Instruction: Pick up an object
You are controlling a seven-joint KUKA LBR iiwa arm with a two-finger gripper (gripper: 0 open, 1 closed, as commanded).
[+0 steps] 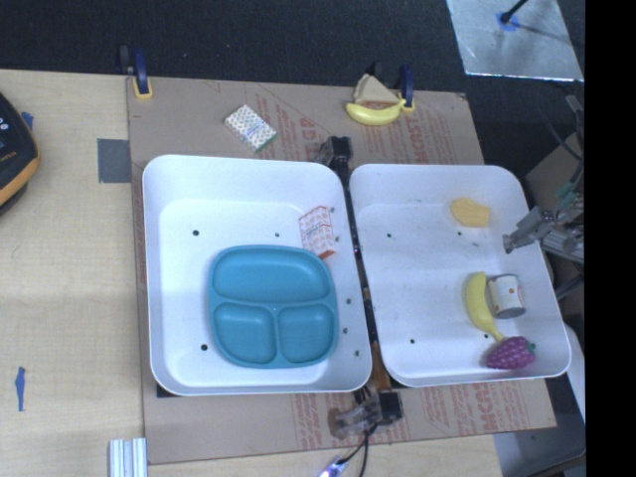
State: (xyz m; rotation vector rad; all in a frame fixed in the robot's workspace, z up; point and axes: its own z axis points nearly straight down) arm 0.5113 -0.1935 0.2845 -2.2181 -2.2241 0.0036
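The right bin point(427, 266) holds a yellow banana point(480, 306), and a small grey can point(507, 295) lies against it. A purple bunch of grapes point(509, 354) sits at the bin's near right corner, and a flat yellow piece point(470, 212) rests near its far side. In the left bin point(169, 266) lie a blue divided plate point(272, 304) and a small red-and-white carton point(317, 231). My gripper point(527, 232) hangs at the right bin's right rim, just above the can and banana and right of the yellow piece. Nothing shows in its grasp.
Behind the bins on the cardboard lie a second banana point(374, 113) with a sandwich wedge point(376, 89) and a small patterned packet point(249, 126). A black-and-yellow device point(12, 147) sits at the far left of the bench. Clamps hold the cardboard's back edge.
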